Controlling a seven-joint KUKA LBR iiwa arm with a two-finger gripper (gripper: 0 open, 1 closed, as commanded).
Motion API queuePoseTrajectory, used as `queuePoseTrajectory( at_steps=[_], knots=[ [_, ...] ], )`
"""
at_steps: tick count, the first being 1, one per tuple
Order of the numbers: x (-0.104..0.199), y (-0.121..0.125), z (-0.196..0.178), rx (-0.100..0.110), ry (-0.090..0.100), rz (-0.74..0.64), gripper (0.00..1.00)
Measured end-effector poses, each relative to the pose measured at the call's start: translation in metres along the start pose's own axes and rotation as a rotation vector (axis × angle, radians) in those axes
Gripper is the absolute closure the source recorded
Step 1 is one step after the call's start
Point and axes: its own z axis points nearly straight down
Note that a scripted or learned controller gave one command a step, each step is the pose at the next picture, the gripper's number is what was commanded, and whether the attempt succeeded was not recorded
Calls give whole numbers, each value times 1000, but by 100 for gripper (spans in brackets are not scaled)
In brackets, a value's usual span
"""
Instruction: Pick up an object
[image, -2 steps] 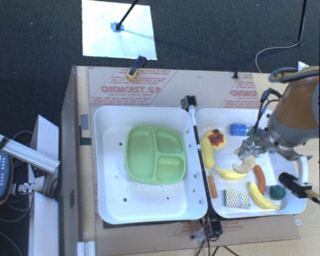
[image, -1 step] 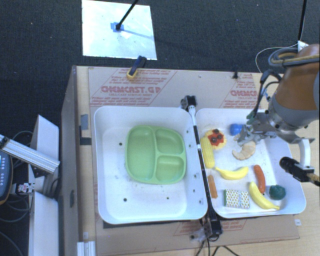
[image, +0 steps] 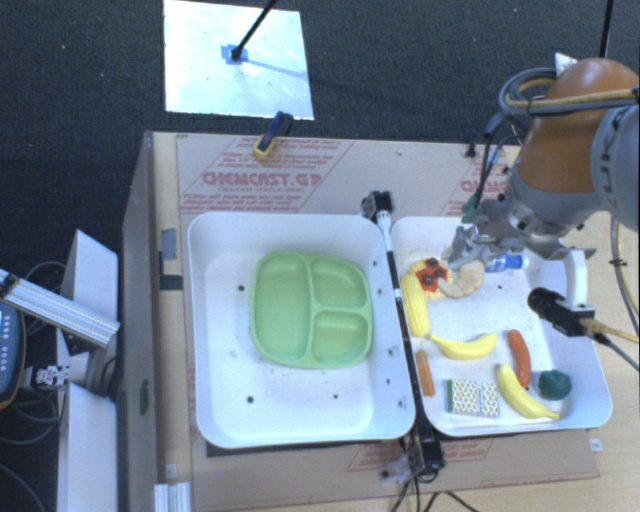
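The gripper (image: 468, 250) sits low at the twelve o'clock end of the right bin (image: 585, 400); whether it is wide, narrow or holding something I cannot tell. Just under it, toward six o'clock, lies a pale round bread-like piece (image: 463, 281), touching a small red-and-orange toy (image: 431, 274) at its nine o'clock side. This piece looks the likeliest target: probably light and stiff, plastic-smooth, so best pinched across its narrow width.

At nine o'clock of the toy, a yellow banana (image: 413, 305) lies along the bin's left wall, long axis running twelve to six. A second banana (image: 465, 346) lies near the middle, axis nine to three, ends curling up. A red sausage (image: 518, 355) and a third banana (image: 524, 393) slant from eleven to five. A checkered block (image: 472, 398), a dark green lump (image: 553, 382) and an orange stick (image: 425, 372) lie nearby.

The left bin (image: 225, 400) holds a green divided plate (image: 311, 307).
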Motion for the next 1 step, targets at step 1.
queuePoseTrajectory(
  at_steps=[1],
  knots=[
    [59, -51, 7, 1, 0, 0, 100]
  ],
)
